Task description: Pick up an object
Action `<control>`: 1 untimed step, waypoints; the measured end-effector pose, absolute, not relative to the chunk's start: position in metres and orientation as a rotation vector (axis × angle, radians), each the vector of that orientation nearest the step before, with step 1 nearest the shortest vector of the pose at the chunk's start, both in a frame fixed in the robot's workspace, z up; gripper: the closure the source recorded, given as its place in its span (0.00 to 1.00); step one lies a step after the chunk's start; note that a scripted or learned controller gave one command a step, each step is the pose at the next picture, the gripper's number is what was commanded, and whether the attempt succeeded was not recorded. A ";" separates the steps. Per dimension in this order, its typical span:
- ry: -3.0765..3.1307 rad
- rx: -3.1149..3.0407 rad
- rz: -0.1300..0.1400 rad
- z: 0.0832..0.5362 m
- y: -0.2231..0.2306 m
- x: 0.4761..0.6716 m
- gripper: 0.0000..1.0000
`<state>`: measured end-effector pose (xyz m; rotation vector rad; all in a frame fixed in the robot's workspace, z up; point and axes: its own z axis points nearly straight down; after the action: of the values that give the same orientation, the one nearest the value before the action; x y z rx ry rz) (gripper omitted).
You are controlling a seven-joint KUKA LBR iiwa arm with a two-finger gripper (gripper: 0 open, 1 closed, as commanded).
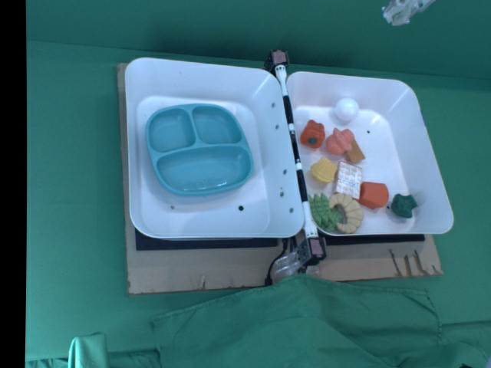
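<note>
Camera view showed the tool [402,4] high above the right bin [430,167], its grip state impossible to tell. Small toys clustered there; the lone white ball [346,110] likely offered the cleanest descent, clear of neighbours.

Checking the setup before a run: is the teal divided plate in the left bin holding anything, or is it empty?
Empty. The teal divided plastic plate shows three bare compartments; the toy food pieces all lie in the right white bin.

A teal divided plate [199,158] lies in the left white bin [153,83], on cardboard [192,274] over green cloth [69,205].
</note>
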<state>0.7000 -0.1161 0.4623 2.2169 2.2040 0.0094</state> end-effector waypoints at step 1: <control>2.204 2.218 0.007 0.462 -0.116 0.700 0.00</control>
<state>0.6999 -0.1164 0.4619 2.2180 2.2035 0.0074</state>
